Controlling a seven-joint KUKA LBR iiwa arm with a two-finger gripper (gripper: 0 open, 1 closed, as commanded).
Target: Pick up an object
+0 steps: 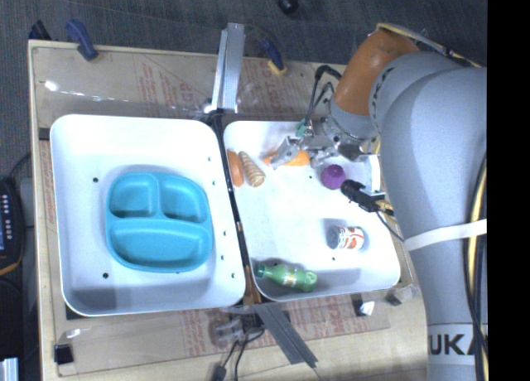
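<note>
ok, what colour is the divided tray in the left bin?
Light blue, a turquoise shade. The divided tray shows best in the camera view, lying in the left bin.

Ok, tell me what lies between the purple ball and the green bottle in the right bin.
In the camera view, a small can lies between the purple ball and the green bottle, with bare white bin floor around it.
</note>
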